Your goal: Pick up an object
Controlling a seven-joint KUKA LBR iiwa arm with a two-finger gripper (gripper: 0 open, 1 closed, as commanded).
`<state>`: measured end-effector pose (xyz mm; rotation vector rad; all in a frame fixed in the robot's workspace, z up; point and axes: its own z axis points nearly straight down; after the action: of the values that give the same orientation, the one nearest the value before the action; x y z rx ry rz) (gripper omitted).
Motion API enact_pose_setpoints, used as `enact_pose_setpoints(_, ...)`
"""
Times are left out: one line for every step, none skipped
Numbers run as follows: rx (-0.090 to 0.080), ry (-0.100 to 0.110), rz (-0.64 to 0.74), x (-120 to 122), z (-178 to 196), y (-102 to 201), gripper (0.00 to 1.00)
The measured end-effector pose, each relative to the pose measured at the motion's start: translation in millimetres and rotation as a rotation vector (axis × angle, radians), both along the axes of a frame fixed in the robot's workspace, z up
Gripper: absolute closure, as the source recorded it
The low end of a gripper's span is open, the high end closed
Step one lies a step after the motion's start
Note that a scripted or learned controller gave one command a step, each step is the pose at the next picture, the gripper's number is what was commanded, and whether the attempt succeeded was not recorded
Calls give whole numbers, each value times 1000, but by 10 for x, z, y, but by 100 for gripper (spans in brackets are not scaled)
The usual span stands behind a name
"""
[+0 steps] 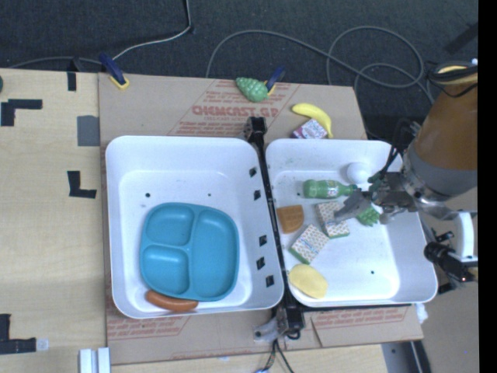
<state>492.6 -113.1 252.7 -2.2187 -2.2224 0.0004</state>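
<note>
Over right bin (404, 282) — gripper (351, 206) low among clutter, approach step; finger state cannot be told. Nearest candidates: green bottle (326, 188), patterned packet (332, 216) just beside it. Next, by judgement — settle on one item, close, lift.

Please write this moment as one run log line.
gripper low in right bin | over packets near green bottle | nothing seen held

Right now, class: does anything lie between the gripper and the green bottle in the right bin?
Nothing visible does. The gripper hangs low in the right bin, just right of and below the green bottle. A patterned packet lies under the gripper, below the bottle, not across the way.
</note>
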Motion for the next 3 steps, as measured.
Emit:
enact_pose_setpoints(0, 4, -1, 867, -1171, 141, 0)
enact_pose_setpoints(-1, -6, 1, 1509, -1664, -209, 0)
enact_pose_setpoints(-3, -5, -1, 975, -1661, -292, 0)
